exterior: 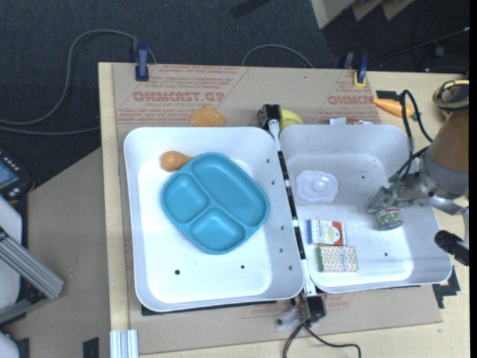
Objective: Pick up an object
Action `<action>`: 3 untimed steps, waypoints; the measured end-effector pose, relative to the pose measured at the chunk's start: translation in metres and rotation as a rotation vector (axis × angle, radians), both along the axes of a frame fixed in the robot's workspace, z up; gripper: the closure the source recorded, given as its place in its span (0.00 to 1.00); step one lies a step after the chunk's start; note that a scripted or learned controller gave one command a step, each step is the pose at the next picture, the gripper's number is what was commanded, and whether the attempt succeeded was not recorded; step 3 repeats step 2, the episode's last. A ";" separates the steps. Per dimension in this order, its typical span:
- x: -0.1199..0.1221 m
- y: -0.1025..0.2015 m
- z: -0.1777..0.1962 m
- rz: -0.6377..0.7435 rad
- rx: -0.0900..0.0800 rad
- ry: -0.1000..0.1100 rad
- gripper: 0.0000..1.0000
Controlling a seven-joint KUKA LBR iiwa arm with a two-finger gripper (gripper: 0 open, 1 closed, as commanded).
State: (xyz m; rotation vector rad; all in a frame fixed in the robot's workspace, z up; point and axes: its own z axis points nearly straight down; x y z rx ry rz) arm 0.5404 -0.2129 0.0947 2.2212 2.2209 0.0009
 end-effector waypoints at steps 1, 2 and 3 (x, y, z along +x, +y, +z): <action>0.009 0.072 -0.010 0.007 0.003 0.002 1.00; 0.021 0.165 0.114 0.012 0.002 -0.013 1.00; 0.021 0.165 0.114 0.012 0.002 -0.013 1.00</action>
